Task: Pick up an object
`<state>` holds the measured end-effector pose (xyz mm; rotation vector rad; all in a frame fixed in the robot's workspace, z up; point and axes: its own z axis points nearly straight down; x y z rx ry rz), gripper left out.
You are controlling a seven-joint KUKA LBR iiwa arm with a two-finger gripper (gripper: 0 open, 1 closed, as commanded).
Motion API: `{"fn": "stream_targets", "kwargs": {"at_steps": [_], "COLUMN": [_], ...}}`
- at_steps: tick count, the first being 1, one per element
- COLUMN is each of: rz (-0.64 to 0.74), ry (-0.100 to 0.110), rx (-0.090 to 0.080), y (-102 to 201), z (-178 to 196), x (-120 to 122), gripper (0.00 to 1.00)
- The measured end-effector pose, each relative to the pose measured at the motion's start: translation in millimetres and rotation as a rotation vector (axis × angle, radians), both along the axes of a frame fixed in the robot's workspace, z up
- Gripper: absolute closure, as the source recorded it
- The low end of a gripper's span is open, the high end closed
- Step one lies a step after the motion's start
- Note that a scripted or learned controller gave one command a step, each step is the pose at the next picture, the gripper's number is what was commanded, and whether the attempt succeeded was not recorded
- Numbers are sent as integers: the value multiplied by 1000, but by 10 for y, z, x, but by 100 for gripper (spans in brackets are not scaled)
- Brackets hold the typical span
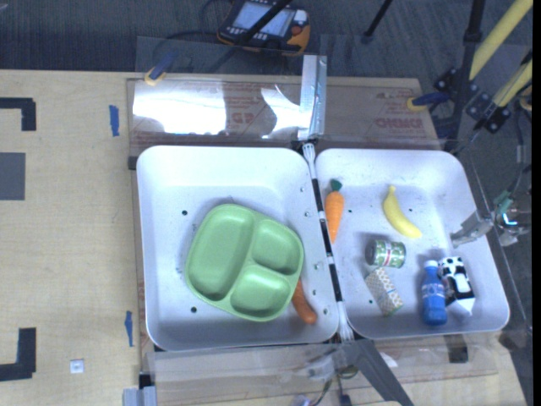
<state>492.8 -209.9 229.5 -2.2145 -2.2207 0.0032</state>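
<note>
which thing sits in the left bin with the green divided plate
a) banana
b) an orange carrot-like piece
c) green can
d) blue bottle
b: an orange carrot-like piece pokes out at the green divided plate's lower right edge in the left bin.

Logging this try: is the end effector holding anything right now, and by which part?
Cannot be told: the end effector sits at the right white bin's edge, with nothing visibly between its tips.

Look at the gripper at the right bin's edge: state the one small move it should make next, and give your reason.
Probably slide left over the right bin toward the banana. The gripper sits at the bin's right rim, above no object, and it holds nothing. The banana lies apart from the can and the bottle, so it looks the easiest to reach.
</note>
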Motion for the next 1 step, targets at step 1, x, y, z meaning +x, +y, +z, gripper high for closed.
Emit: {"fn": "stream_targets", "kwargs": {"at_steps": [1], "rz": [-38], "ry": [-5], "rx": [-3], "y": [165], "z": [-359], "x": [571], "gripper": [0]}}
